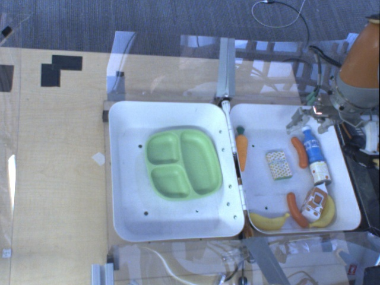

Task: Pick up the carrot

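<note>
Carrot [241,149] against right bin's [355,215] left wall; hand [312,117] spread, empty, arm [361,64] cut off.

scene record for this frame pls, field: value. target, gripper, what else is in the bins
target: carrot, lying along the left wall of the right bin, green top toward the far edge
gripper: gripper, over the far right part of the right bin, apart from the carrot
left bin: left bin holds a green divided plate
right bin, other items: blue and white bottle, two sausages, sponge, banana, small carton
task status: carrot not yet picked
</note>
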You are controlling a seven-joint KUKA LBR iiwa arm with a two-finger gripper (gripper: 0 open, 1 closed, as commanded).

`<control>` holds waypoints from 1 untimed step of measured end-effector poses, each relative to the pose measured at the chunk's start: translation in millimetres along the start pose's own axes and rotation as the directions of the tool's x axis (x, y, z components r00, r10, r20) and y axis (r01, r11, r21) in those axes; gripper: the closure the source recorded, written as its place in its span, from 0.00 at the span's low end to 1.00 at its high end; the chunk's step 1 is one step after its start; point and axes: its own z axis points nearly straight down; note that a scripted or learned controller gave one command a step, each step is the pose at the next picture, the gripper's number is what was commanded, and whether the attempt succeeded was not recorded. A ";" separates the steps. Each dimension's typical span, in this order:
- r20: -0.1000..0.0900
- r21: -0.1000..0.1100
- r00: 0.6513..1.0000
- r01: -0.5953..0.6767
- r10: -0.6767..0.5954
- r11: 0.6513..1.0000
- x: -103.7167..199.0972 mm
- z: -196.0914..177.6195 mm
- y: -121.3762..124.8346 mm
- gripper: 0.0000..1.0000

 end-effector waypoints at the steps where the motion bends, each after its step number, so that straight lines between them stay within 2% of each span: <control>1: 0.000 -0.004 0.984 -0.180 0.180 0.984 53.1 109.8 5.5 0.00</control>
